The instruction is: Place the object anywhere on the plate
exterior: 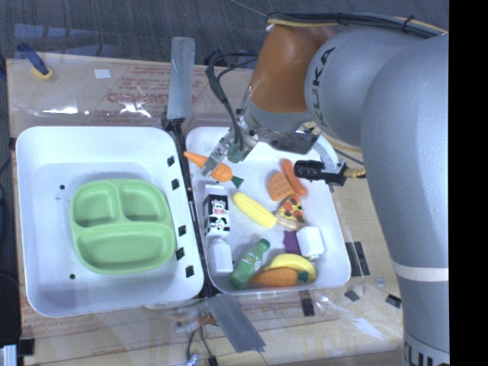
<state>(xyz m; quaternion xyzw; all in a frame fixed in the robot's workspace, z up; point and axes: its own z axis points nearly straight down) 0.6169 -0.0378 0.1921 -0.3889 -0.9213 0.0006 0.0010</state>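
Claw (221, 155) lowered in the right bin (335, 239), its fingers spread on either side of the toy carrot (211, 166) at the bin's upper left corner. Green divided plate (122, 226) lies in the left bin (30, 204).

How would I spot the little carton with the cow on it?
Look in the right-hand white bin, the crowded one. Along its left wall, below the toy carrot, lies the milk carton. It is the one black-and-white boxy item, left of the yellow corn cob.
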